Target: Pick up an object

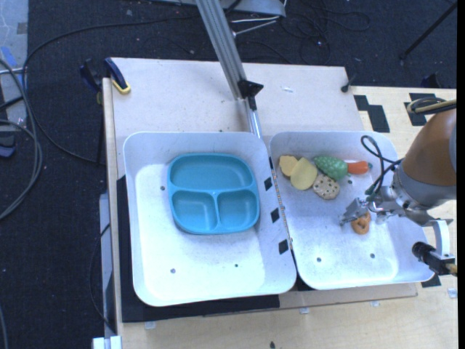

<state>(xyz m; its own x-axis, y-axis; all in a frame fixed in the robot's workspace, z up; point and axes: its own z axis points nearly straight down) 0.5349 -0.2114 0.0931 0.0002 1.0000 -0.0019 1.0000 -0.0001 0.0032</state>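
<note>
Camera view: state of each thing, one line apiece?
Blue tray: flat in the left bin, compartments bare.
Yellow pieces: lying in the right bin, touching each other.
Cookie: flat, against the yellow pieces.
Green piece: lying beside the orange-red piece.
Small orange piece: on the bin floor, at the gripper.
Gripper: low over the right bin, grip unclear.

a blue divided tray (pixel 214 193) with three compartments lies in the left white bin (pixel 145 267). a slanted metal pole (pixel 221 38) rises behind the bins. black cables (pixel 65 35) trail over the dark floor around the bench (pixel 182 93).
</note>
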